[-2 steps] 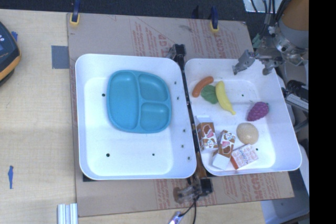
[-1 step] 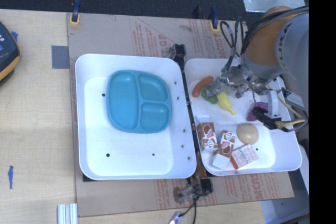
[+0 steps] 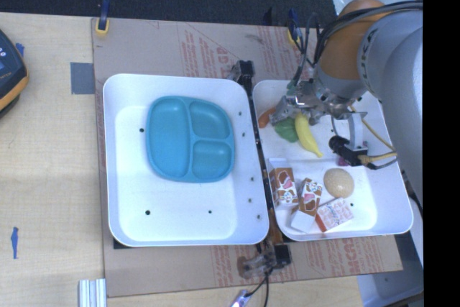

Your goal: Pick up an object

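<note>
My gripper (image 3: 299, 106) hangs low over the far left part of the right bin (image 3: 388, 216), below the orange wrist band. Right under it lie a yellow banana (image 3: 308, 137) and a green piece (image 3: 286, 130), with a small orange piece (image 3: 264, 118) by the bin's left wall. The gripper's metal parts overlap the top of the banana and the green piece, so I cannot say whether it touches either. Nearer the front sit a tan round bun (image 3: 338, 182), two brown and white cartons (image 3: 284, 188) (image 3: 310, 196) and a red and white packet (image 3: 333, 215).
The left bin (image 3: 129, 226) holds a blue divided plate (image 3: 191, 138). A black cable and connector (image 3: 348, 149) hang from the wrist over the right bin. The grey arm covers that bin's far right side. A yellow and black device (image 3: 8, 75) sits at the bench's left edge.
</note>
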`<state>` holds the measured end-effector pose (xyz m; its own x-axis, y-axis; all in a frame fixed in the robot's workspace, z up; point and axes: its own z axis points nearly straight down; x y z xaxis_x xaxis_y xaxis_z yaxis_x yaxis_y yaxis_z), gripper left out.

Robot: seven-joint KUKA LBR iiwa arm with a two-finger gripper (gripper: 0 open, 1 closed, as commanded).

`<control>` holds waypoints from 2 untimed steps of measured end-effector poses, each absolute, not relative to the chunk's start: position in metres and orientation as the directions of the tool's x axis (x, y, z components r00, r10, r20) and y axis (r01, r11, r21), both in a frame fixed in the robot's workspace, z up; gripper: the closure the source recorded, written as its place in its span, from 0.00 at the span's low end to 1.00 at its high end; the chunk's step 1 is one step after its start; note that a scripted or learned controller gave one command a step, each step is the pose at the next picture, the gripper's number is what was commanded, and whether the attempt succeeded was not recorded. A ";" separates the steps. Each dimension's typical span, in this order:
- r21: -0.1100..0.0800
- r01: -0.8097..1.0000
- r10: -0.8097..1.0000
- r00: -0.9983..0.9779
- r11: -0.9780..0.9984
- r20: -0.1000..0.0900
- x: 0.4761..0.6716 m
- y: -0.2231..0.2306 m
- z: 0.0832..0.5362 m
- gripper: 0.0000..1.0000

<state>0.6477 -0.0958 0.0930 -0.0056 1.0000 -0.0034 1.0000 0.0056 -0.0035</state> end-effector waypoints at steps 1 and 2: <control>-0.007 1.000 1.000 -0.005 0.005 -0.003 0.656 -0.096 0.094 0.00; -0.004 1.000 1.000 -0.005 0.005 -0.002 0.628 -0.118 0.092 0.00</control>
<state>0.6283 -0.1183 0.0918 -0.0046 1.0000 -0.0018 1.0000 0.0046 -0.0044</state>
